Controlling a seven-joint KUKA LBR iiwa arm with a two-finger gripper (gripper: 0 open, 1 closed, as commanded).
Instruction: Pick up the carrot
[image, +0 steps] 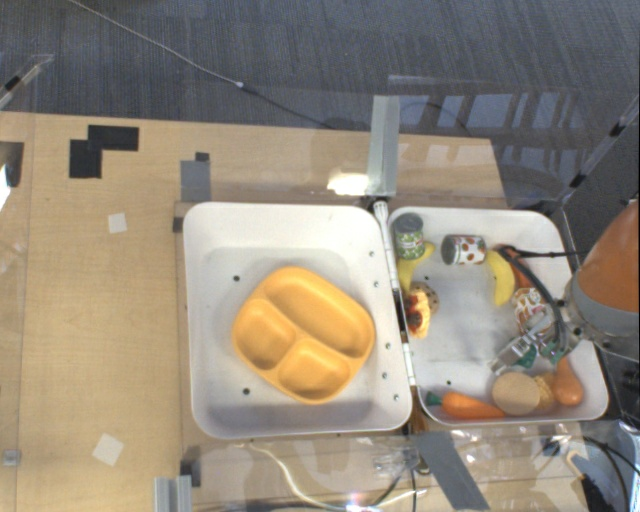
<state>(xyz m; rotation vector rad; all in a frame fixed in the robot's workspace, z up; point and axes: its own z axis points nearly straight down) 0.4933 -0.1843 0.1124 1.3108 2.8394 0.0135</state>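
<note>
Pale wood makes up the desk (100, 330), with dark carpet beyond its far edge and two shallow white bins set side by side on it; the left bin (215, 400) holds a yellow divided plate (303, 332) lying near its middle, tilted a little against the bin's sides; the right bin (470, 330) holds the smaller things. Along its far wall stand a green-topped can (408, 238) and, just beside it, a small can lying on its side (462, 249); a banana (499, 277) lies near these, and a red and yellow fruit-like piece (419, 309) sits against the divider between the bins. The carrot (470, 406) lies flat along the near wall of the right bin, its green end toward the divider and its orange tip touching a tan rounded object (517, 393); an orange sausage-like piece (567, 383) lies in the near right corner. The arm (608, 285) comes in from the right, orange band uppermost; the pincer (528, 346) hangs low over the right bin, just beyond the tan object and apart from the carrot; nothing can be seen between its fingers, and how far they are spread I cannot tell.
</note>
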